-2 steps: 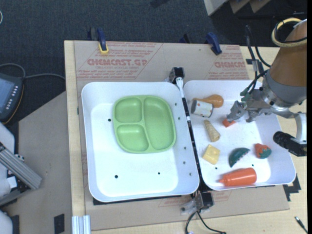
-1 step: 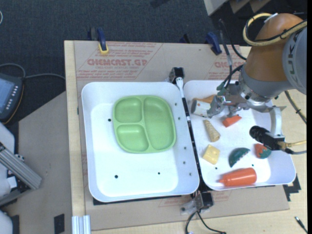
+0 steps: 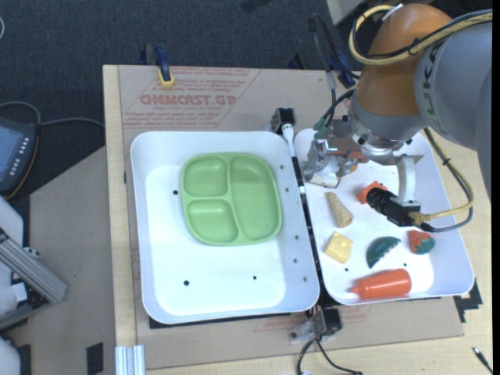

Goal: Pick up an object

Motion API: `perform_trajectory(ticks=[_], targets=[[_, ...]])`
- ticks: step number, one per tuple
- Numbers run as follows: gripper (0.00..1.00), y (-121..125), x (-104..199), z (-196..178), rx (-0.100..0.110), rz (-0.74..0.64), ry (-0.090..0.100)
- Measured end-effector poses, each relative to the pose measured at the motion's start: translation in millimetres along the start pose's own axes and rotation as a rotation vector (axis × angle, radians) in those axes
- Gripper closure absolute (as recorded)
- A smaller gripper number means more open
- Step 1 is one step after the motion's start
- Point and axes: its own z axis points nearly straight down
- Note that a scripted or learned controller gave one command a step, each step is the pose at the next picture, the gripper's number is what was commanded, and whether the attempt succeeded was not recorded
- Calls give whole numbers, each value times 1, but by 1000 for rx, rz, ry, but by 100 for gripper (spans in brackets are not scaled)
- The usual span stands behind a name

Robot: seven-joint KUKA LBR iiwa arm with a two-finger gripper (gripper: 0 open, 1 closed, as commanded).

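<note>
Two bins side by side on the tabletop, items laid out in each.

The left white plastic bin [image 3: 156, 272] holds a green three-compartment plate [image 3: 232, 198] toward its far half. The right white plastic bin [image 3: 449, 276] holds a tan wedge [image 3: 338, 208], with a yellow cheese block [image 3: 339, 248] nearer the camera, a dark green slice [image 3: 383, 249] to the block's right, and an orange carrot-shaped toy [image 3: 383, 284] nearest the front rim.
</note>
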Motion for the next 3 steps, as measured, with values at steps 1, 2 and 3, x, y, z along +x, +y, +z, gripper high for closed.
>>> perform_trajectory(ticks=[1,2,3], targets=[[100,10,-14,-12,0,7,-2],[100,1,-6,-12,6,6,-1],[100,17,-9,-2,2,5,-3]])
